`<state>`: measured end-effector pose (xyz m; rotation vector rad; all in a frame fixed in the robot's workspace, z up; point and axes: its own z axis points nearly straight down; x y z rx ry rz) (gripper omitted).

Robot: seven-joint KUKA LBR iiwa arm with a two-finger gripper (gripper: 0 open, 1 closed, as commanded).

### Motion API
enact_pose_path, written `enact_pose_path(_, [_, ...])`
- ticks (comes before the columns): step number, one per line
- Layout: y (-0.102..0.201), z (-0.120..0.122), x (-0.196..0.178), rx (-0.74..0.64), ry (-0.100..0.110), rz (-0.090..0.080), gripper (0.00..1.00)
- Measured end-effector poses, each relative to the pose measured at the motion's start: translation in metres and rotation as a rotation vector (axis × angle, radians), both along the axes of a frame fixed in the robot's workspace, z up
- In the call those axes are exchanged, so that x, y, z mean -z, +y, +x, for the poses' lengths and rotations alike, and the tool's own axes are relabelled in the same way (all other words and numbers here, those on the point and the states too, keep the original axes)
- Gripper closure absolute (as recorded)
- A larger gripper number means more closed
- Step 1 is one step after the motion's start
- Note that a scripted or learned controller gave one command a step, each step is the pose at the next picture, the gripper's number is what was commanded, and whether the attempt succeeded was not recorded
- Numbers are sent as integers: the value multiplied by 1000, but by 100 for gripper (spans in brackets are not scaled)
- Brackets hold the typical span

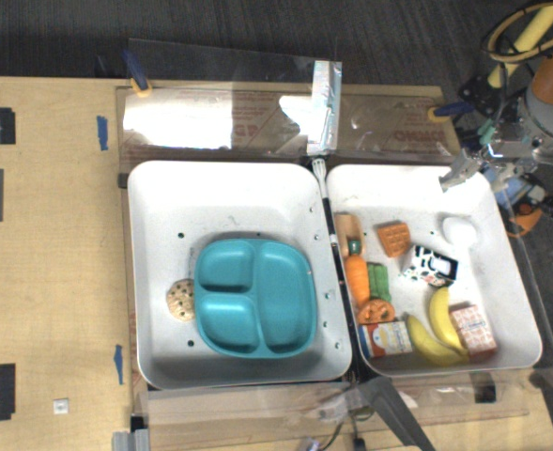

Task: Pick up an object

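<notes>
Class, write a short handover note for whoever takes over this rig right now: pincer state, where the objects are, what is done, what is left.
Pincer: above the right bin's far right corner, holding nothing that I can see; open or shut is unclear.
Right bin: bananas, carrot, orange block, black-and-white toy, small cartons near the front.
Left bin: teal tray, with a cookie beside it.
Done: nothing picked.
Left: descend, grasp one object, lift.

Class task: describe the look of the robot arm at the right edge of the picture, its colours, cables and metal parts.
The arm is grey with an orange patch, with yellow and black cables looped above. Blue fittings sit beside a pale metallic pincer at the right bin's top corner.
</notes>
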<state>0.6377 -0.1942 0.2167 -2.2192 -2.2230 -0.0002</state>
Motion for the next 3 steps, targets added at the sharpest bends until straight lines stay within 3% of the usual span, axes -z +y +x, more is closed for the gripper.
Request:
enact_pose_path(1, [61, -19, 59, -177, 3, 2, 0])
enact_pose_path(2, [94, -37, 129, -265, -7, -3, 0])
enact_pose_path(3, [95, -35, 118, -265, -12, -3, 100])
